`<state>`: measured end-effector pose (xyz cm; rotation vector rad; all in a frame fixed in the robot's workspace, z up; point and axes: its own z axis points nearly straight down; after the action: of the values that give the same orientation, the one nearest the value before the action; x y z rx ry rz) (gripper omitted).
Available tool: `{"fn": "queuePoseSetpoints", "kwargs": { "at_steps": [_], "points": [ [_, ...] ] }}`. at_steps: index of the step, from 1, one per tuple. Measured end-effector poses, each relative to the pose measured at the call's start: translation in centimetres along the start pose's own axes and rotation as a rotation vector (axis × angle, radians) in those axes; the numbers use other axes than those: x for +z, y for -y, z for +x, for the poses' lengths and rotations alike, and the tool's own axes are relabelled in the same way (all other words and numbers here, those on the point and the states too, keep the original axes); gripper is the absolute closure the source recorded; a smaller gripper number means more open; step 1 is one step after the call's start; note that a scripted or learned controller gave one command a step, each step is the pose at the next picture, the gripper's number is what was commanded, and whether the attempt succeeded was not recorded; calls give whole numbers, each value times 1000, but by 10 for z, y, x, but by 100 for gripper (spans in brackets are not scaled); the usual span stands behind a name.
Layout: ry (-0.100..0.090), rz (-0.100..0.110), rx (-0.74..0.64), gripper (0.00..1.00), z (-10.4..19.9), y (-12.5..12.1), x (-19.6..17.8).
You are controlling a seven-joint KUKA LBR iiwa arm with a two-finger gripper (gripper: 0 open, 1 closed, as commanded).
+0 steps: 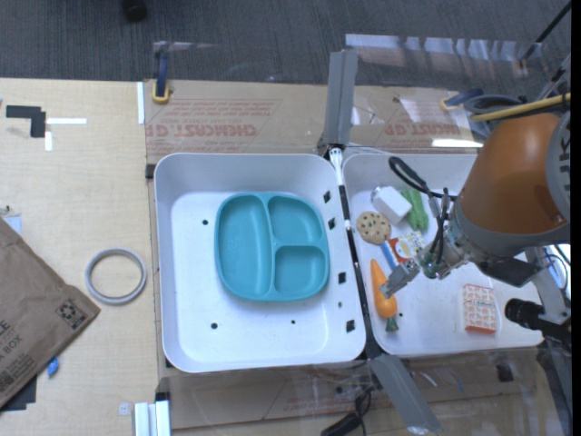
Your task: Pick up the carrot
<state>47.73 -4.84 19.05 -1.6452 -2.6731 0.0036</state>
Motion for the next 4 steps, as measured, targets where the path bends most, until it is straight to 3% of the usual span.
{"fn": "queuePoseSetpoints", "kwargs": {
  "at_steps": [1, 2, 3, 4],
  "points": [
    [2, -3, -192, 0, -37, 18, -1],
    [1, -2, -398, 0, 18, -10, 0],
    [3, -3, -312, 0, -45, 22, 90],
    [2, -3, -292, 0, 5, -46, -1]
  ]
}}
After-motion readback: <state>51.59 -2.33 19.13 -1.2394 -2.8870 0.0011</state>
